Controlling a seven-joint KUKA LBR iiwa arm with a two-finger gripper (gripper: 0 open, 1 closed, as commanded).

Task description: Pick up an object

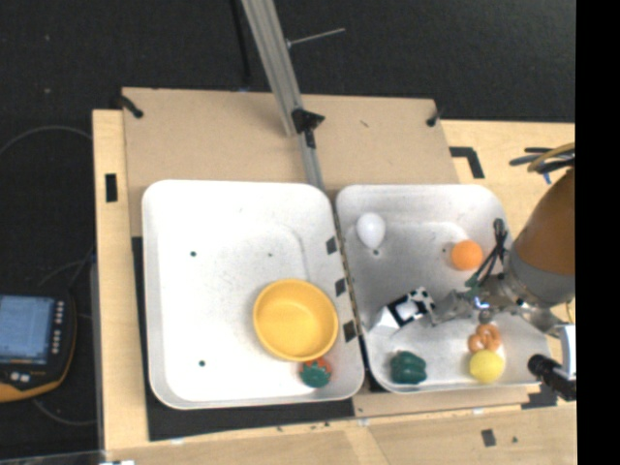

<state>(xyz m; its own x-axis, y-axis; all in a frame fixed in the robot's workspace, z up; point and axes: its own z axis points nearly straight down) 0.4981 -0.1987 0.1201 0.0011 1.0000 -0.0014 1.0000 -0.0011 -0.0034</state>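
The right bin (426, 201) holds several small objects. A white rounded piece (371, 229) lies at its far left and an orange ball (466, 255) further right. A black-and-white object (410, 308) sits in the middle, and a green lump (408, 366) lies at the front. A yellow ball (486, 365) rests at the front right with a small orange piece (483, 338) just behind it. My gripper (448, 308) hangs low over the right bin, right beside the black-and-white object. The arm's orange band (550, 231) rises at the right edge.
The left bin (213, 231) holds a yellow bowl (295, 319) near its front right, with a small green and red object (316, 372) at the corner beside it. A metal rail (281, 66) runs back from between the bins. A handheld pendant (34, 342) lies off the bench at the left.
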